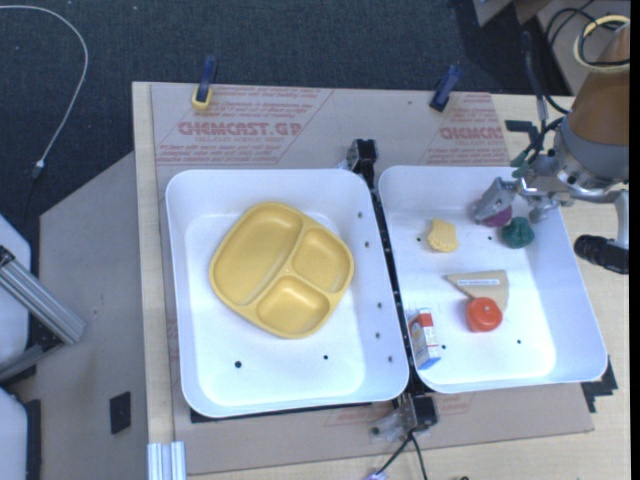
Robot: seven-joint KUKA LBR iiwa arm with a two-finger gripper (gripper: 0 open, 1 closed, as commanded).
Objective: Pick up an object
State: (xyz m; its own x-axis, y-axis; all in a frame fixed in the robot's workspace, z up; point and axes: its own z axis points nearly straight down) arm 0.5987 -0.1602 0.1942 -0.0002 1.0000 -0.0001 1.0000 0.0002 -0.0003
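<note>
Nothing is lifted yet, so the pick is still to do. In the right bin [560,358] every candidate lies on the floor: a yellow piece [441,235] near the middle, a green object [518,232] at about two o'clock, an orange-red object [484,314] on a tan wedge [484,286], and a small carton [423,336] at seven o'clock. The left bin [200,378] holds a yellow divided plate [282,268].

The arm reaches in from three o'clock, its end effector [497,205] low beside the green object; whether it is released or clenched, I cannot tell.
</note>
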